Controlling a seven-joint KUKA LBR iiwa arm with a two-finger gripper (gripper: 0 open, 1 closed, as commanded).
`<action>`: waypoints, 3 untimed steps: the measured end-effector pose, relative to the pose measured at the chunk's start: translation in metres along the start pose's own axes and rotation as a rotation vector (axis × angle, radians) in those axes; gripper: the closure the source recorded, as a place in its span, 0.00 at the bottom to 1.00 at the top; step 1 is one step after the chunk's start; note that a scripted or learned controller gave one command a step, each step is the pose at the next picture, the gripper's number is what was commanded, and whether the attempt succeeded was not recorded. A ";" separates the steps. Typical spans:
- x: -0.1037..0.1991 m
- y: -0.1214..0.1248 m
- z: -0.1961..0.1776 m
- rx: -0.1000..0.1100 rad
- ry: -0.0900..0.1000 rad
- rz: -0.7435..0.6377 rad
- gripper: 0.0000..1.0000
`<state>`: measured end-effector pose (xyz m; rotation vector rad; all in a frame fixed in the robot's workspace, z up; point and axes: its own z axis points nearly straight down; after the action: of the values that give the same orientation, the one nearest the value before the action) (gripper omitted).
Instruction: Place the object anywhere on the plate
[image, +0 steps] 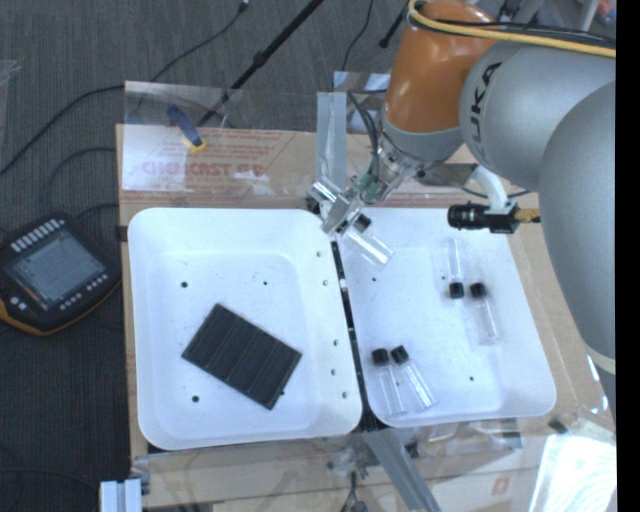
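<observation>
The end effector (340, 213) looks clamped on 1 clear plastic vial (366, 246), likely light, stiff and slippery, best gripped mid-barrel for the dark ribbed rectangular plate (241, 356).

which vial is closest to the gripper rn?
The clear vial at the right bin's top-left corner, right under the gripper. The other four black-capped ones lie farther down the bin.

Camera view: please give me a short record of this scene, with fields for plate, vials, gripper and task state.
plate: dark ribbed plate, flat in left bin
vials: four clear, black-capped, lying in right bin
gripper: gripper above the seam between bins, a clear vial at its tips
task state: nothing on plate yet
</observation>
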<state>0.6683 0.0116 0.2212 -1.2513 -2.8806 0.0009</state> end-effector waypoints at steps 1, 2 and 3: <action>0.062 0.035 -0.017 -0.001 0.000 -0.013 1.00; 0.098 0.084 0.006 0.000 0.000 -0.024 1.00; 0.165 0.143 0.081 0.000 0.000 -0.351 1.00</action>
<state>0.6600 0.2296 0.1404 -0.7294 -3.0545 0.0000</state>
